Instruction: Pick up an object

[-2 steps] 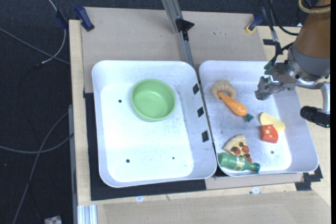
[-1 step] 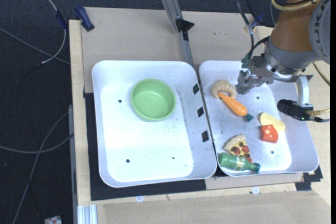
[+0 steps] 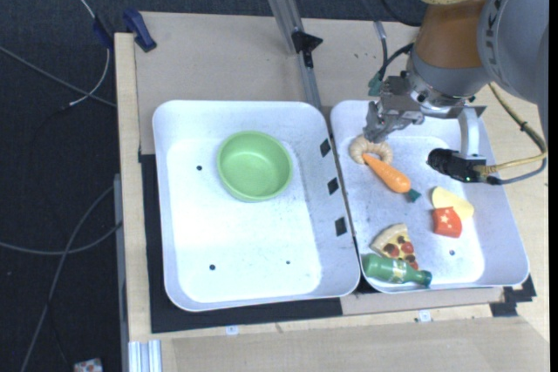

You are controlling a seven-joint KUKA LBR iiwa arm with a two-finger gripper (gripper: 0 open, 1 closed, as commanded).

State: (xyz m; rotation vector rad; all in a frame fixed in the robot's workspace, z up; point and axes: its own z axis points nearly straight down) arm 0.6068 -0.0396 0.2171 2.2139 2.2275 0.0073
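Nothing is lifted yet: the hand (image 3: 377, 133) hovers at the carrot's (image 3: 389, 173) eleven o'clock, its grip impossible to tell.

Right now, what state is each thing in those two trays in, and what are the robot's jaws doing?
Green bowl: upright, alone in the left bin.
Carrot: lying flat in the right bin, slanted.
Pale ring-shaped toy: flat, touching the carrot's top end.
Pizza slice: lying flat.
Green bottle: on its side at the near rim.
Red and yellow piece: resting loose.
Gripper: low over the ring toy; whether it grips, unclear.
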